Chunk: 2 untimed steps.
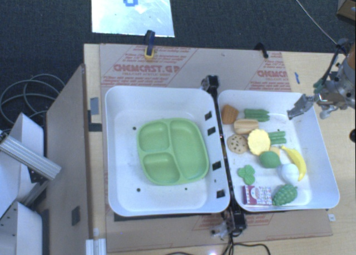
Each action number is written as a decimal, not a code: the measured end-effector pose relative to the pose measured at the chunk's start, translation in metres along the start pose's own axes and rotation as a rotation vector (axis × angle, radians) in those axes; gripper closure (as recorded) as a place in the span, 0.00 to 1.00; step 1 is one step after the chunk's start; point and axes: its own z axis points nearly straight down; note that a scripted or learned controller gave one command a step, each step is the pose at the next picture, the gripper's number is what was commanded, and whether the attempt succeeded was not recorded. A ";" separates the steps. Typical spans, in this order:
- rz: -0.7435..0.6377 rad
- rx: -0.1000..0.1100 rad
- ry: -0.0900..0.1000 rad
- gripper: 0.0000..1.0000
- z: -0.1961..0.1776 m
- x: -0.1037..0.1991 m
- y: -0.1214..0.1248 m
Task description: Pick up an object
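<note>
Left bin (119,109): a green tray (172,151) is held, centred.
Right bin (325,159): toy food (258,141) is crowded left; bare floor is seen right.
Gripper (300,106): poised over the far right rim, nothing gripped.

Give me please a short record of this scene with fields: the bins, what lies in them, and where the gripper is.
left bin: holds a green tray with three compartments
right bin: holds toy food, among it a banana, a cookie, green grapes
gripper: above the right bin's far right edge, nothing seen between its fingers
arm: reaches in from the right
</note>
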 end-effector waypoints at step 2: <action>0.001 0.006 0.003 0.00 0.091 0.040 -0.088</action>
